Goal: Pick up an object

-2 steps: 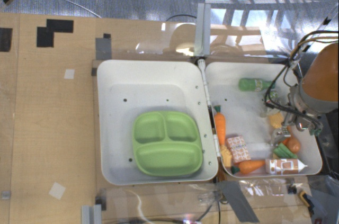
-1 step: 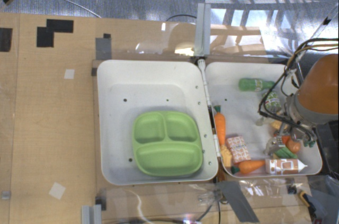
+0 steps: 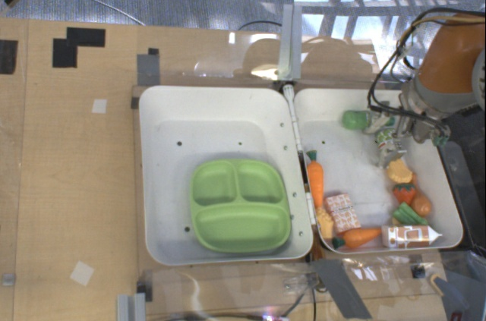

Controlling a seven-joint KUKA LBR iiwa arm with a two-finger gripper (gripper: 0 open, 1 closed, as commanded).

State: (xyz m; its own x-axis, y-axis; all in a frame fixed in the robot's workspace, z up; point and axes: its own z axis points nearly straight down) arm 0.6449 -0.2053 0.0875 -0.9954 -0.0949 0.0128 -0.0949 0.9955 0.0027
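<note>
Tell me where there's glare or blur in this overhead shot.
Camera view: bright glare on the clear panel behind the bins; the gripper over the right bin looks soft and smeared; the green tray is evenly lit and sharp.

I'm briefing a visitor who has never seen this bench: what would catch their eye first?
Probably the bright green divided plate, lying alone in the left bin. Next, the jumble of toy food along the right bin's lower edge, with an orange carrot by the divider. The gripper hangs over that bin's upper right part.
</note>
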